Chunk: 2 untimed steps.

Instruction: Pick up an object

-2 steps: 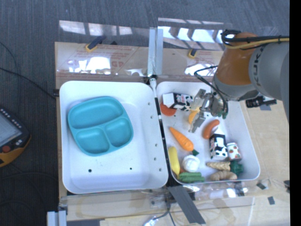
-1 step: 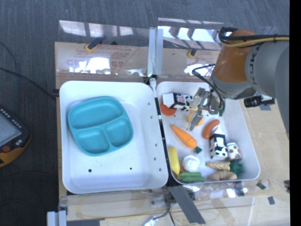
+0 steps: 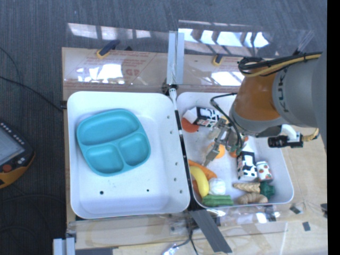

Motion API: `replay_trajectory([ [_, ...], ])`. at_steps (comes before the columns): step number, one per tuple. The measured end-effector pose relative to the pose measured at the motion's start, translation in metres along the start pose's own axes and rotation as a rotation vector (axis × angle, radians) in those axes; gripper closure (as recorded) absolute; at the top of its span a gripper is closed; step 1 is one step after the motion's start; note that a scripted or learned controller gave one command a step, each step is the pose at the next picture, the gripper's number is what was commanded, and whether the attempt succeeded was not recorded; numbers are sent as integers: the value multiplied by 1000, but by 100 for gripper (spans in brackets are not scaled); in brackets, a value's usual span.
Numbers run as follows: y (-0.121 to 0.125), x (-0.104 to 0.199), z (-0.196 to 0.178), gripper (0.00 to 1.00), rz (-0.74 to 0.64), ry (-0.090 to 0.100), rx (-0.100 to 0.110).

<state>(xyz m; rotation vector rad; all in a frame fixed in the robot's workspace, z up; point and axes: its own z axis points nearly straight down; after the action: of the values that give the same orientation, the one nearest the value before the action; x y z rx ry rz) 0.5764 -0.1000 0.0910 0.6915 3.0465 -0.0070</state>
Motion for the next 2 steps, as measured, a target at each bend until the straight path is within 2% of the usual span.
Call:
replay_trajectory([
  [1, 2, -1, -11, 100, -2, -2, -1],
  [2, 59, 8, -94, 100, -62, 15, -2],
])
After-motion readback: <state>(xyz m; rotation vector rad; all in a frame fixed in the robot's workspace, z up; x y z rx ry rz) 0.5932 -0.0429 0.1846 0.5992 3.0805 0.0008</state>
